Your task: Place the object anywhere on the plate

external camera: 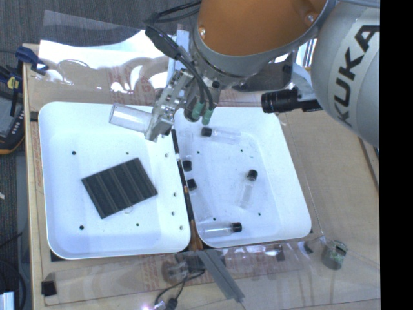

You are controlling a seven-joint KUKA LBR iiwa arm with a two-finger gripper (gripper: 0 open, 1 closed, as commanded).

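Vial (pixel 129 117) sits crosswise in my gripper (pixel 157 123), fingers closed on its right end, over the left bin's (pixel 51 173) far edge; the dark ribbed plate (pixel 119 187) lies nearer, slightly left.

The single fixed camera sits above the wooden bench (pixel 335 173) and looks down at a slant on two shallow white plastic bins (pixel 64 237) lying side by side. The grey-and-orange arm (pixel 258 11), entering from the right, looms close beneath the lens, above the bins' far edge.
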